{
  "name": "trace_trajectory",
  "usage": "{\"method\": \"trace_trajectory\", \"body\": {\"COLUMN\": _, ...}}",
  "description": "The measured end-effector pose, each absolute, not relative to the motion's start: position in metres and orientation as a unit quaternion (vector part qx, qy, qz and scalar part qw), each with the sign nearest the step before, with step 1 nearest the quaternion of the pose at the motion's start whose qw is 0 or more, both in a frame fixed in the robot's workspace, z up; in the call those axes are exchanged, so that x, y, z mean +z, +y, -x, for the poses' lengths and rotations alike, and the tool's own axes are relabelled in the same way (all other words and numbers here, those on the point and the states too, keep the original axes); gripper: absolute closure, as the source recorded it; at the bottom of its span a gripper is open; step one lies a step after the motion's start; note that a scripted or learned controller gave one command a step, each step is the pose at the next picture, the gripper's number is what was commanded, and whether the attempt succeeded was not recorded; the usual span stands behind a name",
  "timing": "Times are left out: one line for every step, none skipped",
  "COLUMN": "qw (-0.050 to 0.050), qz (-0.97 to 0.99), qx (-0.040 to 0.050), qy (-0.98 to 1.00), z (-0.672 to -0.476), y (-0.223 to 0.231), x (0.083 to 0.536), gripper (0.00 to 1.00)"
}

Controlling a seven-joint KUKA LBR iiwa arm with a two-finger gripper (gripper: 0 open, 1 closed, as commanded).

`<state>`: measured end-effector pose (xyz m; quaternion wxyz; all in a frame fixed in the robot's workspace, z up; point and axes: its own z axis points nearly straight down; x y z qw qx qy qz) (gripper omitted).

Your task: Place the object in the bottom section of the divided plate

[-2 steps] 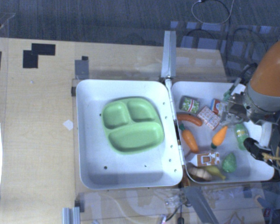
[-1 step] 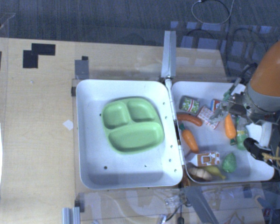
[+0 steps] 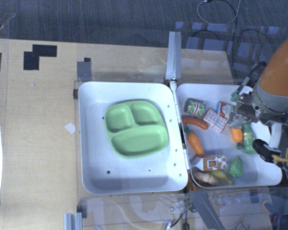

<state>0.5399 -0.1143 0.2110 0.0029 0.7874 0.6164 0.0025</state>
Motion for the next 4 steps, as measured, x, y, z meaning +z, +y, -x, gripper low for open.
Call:
{"method": "trace_trajectory", "body": {"qw": 0.0, "qz": -0.817, "qx": 0.0007, "qy": 0.577, "z": -0.498, "y": -0.052, "x": 0.196, "gripper": 1.0}}
{"method": "trace_trajectory", "body": {"qw": 0.0, "qz": -0.805, "qx": 0.001, "qy": 0.593, "z": -0.515, "y": 0.017, "x": 0.184, "gripper": 1.0}}
{"method": "trace_trajectory", "body": {"qw": 0.001, "qz": -0.744, "qx": 0.0021, "qy": 0.668, "z": -0.488, "y": 0.09, "x": 0.243, "gripper": 1.0}}
{"method": "trace_trajectory", "body": {"qw": 0.0, "qz": -0.726, "qx": 0.0006, "qy": 0.688, "z": -0.487, "y": 0.16, "x": 0.224, "gripper": 1.0}}
